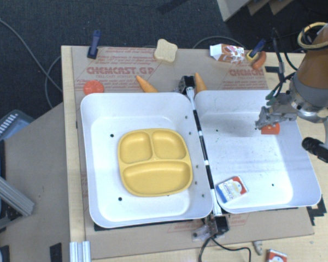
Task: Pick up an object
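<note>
My gripper [269,123] hangs over the far right part of the right bin [295,195], reaching in from the right. A small orange-red block [270,129] sits at its fingertips, pinched between the dark fingers, and a shadow falls on the bin floor to its left. A white, blue and red packet [231,189] lies near the front left corner of the same bin. In the left bin [98,146] lies a yellow divided plate [153,161].
Behind the bins, on the cardboard, lie a bread slice [165,50], a toy carrot [146,84], a red disc [91,87], a blue clip [93,42] and a small carton [228,53]. A black clamp strip [199,141] runs between the bins.
</note>
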`<state>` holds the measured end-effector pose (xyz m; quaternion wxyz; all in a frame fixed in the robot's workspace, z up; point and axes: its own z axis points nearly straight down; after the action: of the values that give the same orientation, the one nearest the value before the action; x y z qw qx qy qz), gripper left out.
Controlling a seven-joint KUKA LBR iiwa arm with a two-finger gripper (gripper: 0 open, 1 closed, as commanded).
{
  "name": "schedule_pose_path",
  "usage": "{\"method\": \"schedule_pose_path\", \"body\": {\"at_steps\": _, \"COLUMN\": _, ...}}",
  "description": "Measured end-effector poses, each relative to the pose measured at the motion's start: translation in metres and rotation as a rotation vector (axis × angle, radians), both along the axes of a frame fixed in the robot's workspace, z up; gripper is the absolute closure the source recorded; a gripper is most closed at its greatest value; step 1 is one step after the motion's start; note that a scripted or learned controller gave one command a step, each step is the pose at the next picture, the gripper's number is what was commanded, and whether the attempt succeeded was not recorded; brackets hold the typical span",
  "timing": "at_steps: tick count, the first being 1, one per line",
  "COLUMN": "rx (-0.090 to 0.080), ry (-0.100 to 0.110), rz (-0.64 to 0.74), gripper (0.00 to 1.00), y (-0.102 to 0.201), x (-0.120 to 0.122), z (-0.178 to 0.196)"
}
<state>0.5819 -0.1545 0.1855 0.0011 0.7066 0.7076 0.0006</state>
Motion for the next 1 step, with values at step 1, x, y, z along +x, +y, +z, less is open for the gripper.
{"method": "schedule_pose_path", "body": {"at_steps": 1, "rx": 0.000, "ry": 0.000, "rz": 0.000, "gripper": 1.00, "y": 0.0479, "x": 0.0665, "z": 0.0136}}
